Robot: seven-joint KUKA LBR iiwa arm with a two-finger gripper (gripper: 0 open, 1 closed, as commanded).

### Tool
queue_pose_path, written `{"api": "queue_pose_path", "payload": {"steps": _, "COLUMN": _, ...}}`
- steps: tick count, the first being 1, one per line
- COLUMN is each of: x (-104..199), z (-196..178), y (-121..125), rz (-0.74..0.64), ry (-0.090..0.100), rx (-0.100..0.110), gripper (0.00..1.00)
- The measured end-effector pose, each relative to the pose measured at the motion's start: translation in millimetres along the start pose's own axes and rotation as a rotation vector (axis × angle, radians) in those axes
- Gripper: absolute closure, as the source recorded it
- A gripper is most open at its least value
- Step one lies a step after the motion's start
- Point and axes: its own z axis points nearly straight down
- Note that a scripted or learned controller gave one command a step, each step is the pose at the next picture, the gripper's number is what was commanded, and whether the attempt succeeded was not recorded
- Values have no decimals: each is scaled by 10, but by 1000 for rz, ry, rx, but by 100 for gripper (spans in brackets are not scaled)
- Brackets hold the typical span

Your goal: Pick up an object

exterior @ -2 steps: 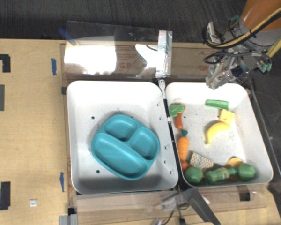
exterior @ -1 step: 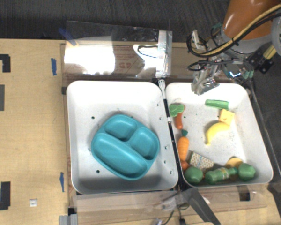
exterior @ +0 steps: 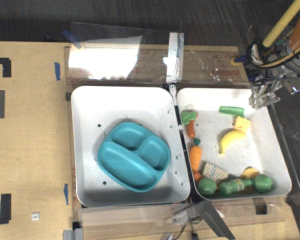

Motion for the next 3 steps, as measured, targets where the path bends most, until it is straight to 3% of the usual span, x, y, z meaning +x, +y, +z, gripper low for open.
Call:
{"api": "queue_pose_path", "payload": {"steps": 1, "x": -50, "z": -27, "y": 41, "rz": -8, "ry": -5, "rx": 1, "gripper": 0}}
{"api": "queue_pose_path", "payload": {"steps": 2, "x": 322, "z": 1041, "y": 241, "rz": -95, "ry": 4, "rx": -9, "gripper": 0}}
{"api": "queue_pose_path", "payload": {"steps": 3, "x": 721, "z": 1078, "y": 722, "rz": -125, "ry": -6, "rx": 0, "gripper": 0}}
